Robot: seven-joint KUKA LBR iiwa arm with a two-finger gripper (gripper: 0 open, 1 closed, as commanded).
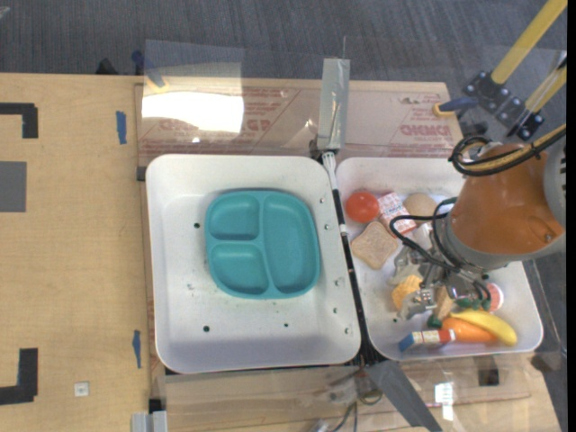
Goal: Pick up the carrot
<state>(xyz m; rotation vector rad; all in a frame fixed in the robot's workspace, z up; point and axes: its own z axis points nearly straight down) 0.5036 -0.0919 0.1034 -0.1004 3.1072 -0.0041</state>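
Claw (430, 297) just above one carrot (466, 330)

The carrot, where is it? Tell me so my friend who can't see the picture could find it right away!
Look in the right white bin, the one full of toy food under the arm. Go to its near edge, just below the gripper. The carrot is the orange stick lying flat there, tucked right against a yellow banana; the orange colour sets it apart.
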